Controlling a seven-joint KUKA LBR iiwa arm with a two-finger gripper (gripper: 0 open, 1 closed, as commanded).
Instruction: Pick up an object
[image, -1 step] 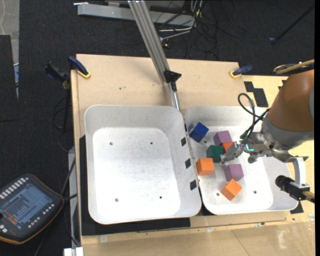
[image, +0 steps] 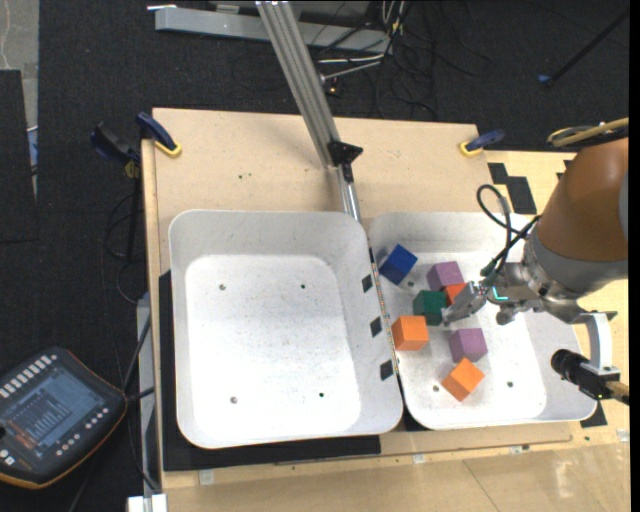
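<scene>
The right bin holds several small blocks: a blue one, a purple one, a dark green one, an orange one, a second purple one and a second orange one. A small red-orange piece peeks out beside the green block. My gripper reaches in from the right and hangs low over the cluster, just right of the green block and above the lower purple block.
The left bin lies beside the right one, with black clips along the shared edge. A slanted metal pole crosses the back of the bench. A teach pendant lies at the lower left.
</scene>
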